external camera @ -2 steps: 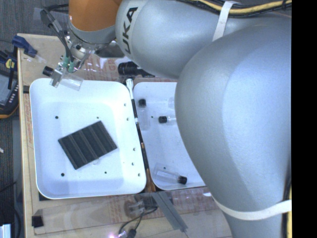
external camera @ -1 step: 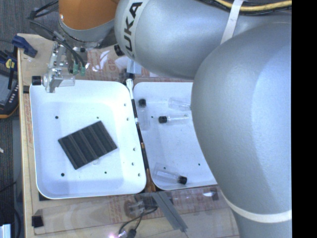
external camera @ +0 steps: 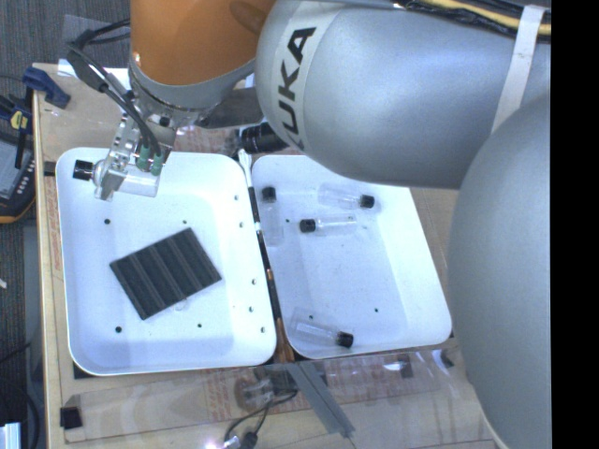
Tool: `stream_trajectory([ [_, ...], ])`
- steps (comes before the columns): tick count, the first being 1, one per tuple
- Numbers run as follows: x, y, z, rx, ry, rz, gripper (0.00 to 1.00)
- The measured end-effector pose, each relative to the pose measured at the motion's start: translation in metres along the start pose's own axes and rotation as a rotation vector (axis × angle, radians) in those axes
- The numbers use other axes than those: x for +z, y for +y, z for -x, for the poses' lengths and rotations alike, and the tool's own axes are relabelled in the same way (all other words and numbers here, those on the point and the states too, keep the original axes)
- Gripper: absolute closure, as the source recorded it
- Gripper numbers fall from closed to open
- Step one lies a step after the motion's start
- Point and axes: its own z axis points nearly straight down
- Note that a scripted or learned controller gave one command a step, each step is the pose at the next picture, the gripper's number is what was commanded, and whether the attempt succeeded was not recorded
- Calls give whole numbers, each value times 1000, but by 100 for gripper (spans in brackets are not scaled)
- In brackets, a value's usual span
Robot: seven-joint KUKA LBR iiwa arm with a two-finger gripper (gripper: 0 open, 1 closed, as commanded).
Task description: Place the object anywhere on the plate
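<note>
A dark ribbed rectangular plate (external camera: pixel 166 271) lies flat in the middle of the left bin (external camera: pixel 75 335). My gripper (external camera: pixel 114 178) hangs over that bin's far left corner, up and to the left of the plate. A clear vial (external camera: pixel 136 185) with a black cap (external camera: pixel 82 168) lies crosswise between the fingers, the cap sticking out to the left. The gripper is shut on this vial. The big grey arm and its orange band cover the top of the view.
The right bin (external camera: pixel 426 279) holds several more clear vials with black caps: two near its far side (external camera: pixel 342 197) (external camera: pixel 323 224), one by the dividing wall (external camera: pixel 270 215) and one at the near edge (external camera: pixel 320 333). Cables and clamps lie on the bench around the bins.
</note>
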Motion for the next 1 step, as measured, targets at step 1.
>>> stream_trajectory([
  [1, -1, 26, 65, 239, -2, 3, 100],
])
